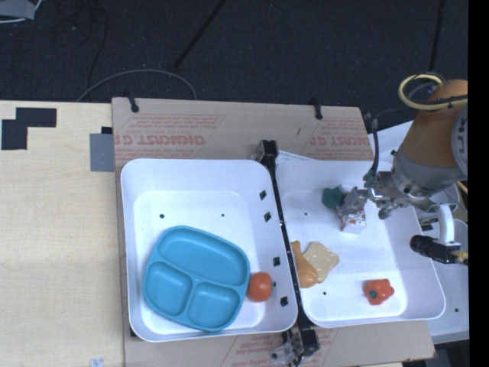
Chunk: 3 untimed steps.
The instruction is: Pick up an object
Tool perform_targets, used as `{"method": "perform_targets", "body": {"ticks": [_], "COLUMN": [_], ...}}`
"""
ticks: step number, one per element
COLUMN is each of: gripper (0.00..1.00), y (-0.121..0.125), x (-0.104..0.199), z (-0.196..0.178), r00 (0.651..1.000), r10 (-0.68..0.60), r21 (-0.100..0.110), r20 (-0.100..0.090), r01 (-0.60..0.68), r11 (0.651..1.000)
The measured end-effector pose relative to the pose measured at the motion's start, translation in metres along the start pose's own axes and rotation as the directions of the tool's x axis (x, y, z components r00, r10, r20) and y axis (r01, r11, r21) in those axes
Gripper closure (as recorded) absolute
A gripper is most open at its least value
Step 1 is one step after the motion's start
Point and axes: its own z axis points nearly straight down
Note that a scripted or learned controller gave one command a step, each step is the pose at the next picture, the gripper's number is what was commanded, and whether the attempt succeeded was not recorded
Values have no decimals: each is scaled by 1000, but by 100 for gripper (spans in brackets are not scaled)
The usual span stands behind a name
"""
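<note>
My gripper [356, 205] hangs over the upper middle of the right bin [416, 312], with the arm coming in from the right. Just below its tip is a small white carton with red marks [354, 221]; I cannot tell whether they touch. A dark green object [332, 197] lies just left of the gripper. Toward the bin's front lie a pale slice of bread [321, 258] overlapping a tan piece [303, 267], and a red and green toy vegetable [378, 290] sits at the front right.
The left bin [153, 182] holds a blue divided plate [197, 277] and an orange-red ball [260, 287] by its right wall. A black divider [275, 220] runs between the bins. Brown cardboard [229, 132] lies behind them.
</note>
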Motion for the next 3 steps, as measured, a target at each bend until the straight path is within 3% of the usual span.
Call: {"method": "perform_targets", "body": {"ticks": [2, 3], "gripper": [0, 100], "y": [6, 6], "x": [-1, -1], "z": [70, 60], "r00": [1000, 1000], "r10": [2, 3], "r21": [-2, 1], "r20": [0, 0], "r01": [-2, -3], "r11": [1000, 1000]}}
